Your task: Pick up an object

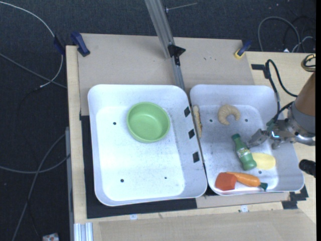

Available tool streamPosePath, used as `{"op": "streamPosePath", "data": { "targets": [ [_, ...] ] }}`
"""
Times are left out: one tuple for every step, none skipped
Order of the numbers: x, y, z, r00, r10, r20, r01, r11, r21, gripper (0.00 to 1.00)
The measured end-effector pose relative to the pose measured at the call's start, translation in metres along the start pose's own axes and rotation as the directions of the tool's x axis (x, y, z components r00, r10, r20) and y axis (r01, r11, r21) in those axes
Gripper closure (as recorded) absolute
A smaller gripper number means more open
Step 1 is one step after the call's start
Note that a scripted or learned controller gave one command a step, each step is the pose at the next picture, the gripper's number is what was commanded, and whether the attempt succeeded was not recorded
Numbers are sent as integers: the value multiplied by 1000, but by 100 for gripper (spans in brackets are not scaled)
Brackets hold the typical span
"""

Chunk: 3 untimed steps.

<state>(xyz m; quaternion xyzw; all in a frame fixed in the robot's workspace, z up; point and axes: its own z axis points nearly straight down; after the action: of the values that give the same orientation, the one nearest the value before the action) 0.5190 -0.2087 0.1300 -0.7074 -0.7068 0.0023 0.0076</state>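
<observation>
The left bin [108, 185] holds one green bowl [148, 121], sitting toward its far side with bare white floor all round it; nothing there crowds a reach, but the arm would have to cross the raised divide between the bins

The right bin [210, 97] holds the likelier targets. A tan strip [197, 120] lies along its left wall, too tight to the edge for an easy pinch. A croissant [229, 113] sits alone toward the far side with open floor about it, so it looks the cleanest pick. Nearer, a green bottle [244, 153] lies on its side, touching or nearly touching a yellow piece [264, 160], with a carrot [243, 179] and a red piece [224, 182] against the near rim

The gripper [267, 134] hangs over the right side of this bin, just right of the bottle's cap, nothing between its fingers; I cannot tell whether they are spread or pressed together. For the bottle, a descent squarely over its body, fingers across its width, would avoid the yellow piece
</observation>
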Motion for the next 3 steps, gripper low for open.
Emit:
{"op": "streamPosePath", "data": {
  "targets": [
    [-4, 6, 26, 1000, 3, 13, -3, 1000, -29, 0],
    [0, 2, 22, 1000, -1, 6, 1, 1000, -16, 100],
    [-2, -6, -36, 1000, 0, 11, 0, 1000, -25, 100]
  ]
}}
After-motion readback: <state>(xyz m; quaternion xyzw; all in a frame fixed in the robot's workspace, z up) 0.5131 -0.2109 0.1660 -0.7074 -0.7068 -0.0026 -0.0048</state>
